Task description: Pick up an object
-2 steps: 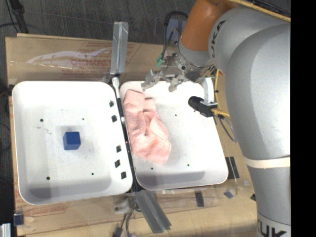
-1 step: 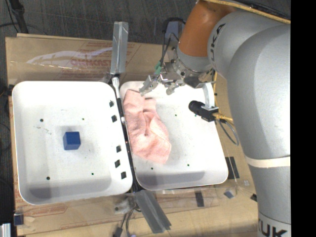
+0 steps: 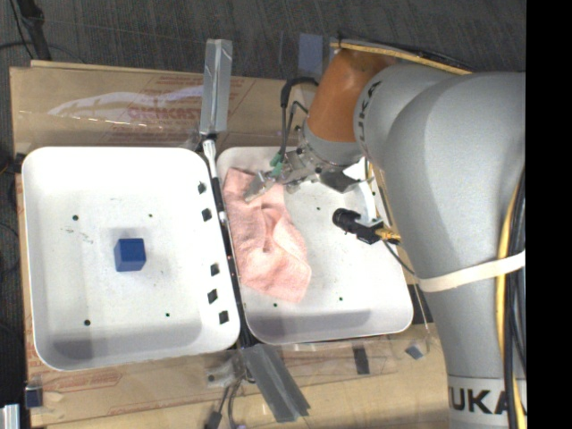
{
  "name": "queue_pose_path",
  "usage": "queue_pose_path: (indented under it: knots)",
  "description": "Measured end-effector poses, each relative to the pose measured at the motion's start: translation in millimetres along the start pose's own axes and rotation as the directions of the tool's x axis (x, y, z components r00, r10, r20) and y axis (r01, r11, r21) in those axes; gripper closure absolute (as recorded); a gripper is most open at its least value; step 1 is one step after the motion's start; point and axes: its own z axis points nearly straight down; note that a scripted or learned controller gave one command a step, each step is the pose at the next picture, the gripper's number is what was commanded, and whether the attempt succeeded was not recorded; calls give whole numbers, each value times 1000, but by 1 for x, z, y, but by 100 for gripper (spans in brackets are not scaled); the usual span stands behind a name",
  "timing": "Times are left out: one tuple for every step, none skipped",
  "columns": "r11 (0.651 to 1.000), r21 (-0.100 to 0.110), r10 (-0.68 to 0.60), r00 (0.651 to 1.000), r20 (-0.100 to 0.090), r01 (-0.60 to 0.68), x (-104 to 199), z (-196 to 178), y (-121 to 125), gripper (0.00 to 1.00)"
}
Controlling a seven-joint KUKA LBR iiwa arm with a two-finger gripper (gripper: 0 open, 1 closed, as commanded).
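Gripper [image 3: 279, 175]: right bin [image 3: 393, 307], 11 o'clock, at cloth's top edge (finger state unclear)
Cloth [image 3: 268, 239]: pink, crumpled, right bin's left half
Cube [image 3: 130, 254]: blue, left bin [image 3: 54, 177], centre

A robot lab: KUKA arm [image 3: 447, 177] over two white bins [image 3: 54, 177]

A pink cloth [image 3: 265, 238] lies crumpled in the right bin [image 3: 357, 315], along the wall it shares with the left bin [image 3: 54, 186]. The gripper [image 3: 271, 178] sits at the cloth's upper end, touching it. A blue cube [image 3: 130, 254] rests in the left bin, well apart from the cloth.
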Motion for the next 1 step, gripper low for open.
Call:
queue_pose_path:
  knots:
    - [997, -2, -74, 997, 0, 74, 21, 8, -67, 0]
